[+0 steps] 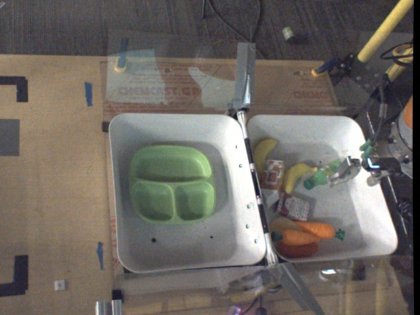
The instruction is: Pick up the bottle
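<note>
The bottle [333,173] is clear with a green cap and lies on its side in the right bin [367,202], cap pointing left toward a banana [296,174]. The gripper [373,165] sits at the bin's right wall, just beyond the bottle's base. It is close to that end, and contact is unclear. The grey arm with its orange band enters from the right edge.
The right bin also holds a second banana [264,152], two small snack packets [273,173], two carrots [310,231] and a red item under them. A green divided plate [172,184] lies in the left bin [125,228]. A metal divider [252,189] separates the bins.
</note>
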Controlling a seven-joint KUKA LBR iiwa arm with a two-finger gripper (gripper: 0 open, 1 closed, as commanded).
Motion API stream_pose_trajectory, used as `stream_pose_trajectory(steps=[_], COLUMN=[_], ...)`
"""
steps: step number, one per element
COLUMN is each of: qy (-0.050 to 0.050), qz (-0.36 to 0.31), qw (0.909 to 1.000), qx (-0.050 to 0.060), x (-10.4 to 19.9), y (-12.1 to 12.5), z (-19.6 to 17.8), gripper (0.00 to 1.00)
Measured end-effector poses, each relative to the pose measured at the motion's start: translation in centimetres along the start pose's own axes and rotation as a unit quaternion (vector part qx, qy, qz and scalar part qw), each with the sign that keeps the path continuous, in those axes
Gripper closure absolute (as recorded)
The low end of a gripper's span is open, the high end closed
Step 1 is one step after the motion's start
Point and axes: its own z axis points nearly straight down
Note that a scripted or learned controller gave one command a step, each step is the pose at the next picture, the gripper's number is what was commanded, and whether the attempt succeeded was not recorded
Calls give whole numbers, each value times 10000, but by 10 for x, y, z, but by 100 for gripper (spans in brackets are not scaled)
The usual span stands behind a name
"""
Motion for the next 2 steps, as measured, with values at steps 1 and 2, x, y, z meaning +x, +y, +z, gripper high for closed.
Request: stream_pose_trajectory(steps=[1,2], qy=[-1,-30], qz=[165,-388], qw=[9999,9992], qx=[-6,-61], x=[2,25], y=[67,81], z=[123,176], gripper=[0,0])
